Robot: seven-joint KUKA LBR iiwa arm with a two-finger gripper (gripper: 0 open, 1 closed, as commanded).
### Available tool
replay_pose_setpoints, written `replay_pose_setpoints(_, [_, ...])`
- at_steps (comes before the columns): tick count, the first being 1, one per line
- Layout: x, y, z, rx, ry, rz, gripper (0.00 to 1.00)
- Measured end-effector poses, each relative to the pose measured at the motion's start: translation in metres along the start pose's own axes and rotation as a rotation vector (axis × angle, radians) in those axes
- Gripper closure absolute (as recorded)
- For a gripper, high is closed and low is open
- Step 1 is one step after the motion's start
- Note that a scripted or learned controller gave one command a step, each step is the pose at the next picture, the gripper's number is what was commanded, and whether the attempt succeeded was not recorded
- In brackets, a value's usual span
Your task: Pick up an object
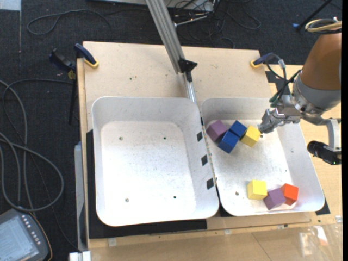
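Hovering by the upper yellow cube in the right bin, the end effector is seen; its grip state cannot be told. Nothing is lifted yet.

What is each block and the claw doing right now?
claw: low in the right bin, beside the upper yellow block
upper yellow block: tilted
two blue blocks: tilted, touching
upper purple block: beside the blue ones
lower yellow block: flat
lower purple block: against the orange block
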State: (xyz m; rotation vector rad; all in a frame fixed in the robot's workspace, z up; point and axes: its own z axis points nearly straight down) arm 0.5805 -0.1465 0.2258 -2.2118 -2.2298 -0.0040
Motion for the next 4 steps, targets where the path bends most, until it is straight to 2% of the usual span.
replay_pose_setpoints(3, [0.172, 0.031, 0.006, -0.001, 0.000, 0.000, 1.00])
replay_pose_setpoints(4, [0.221, 0.025, -0.008, -0.001, 0.000, 0.001, 1.00])
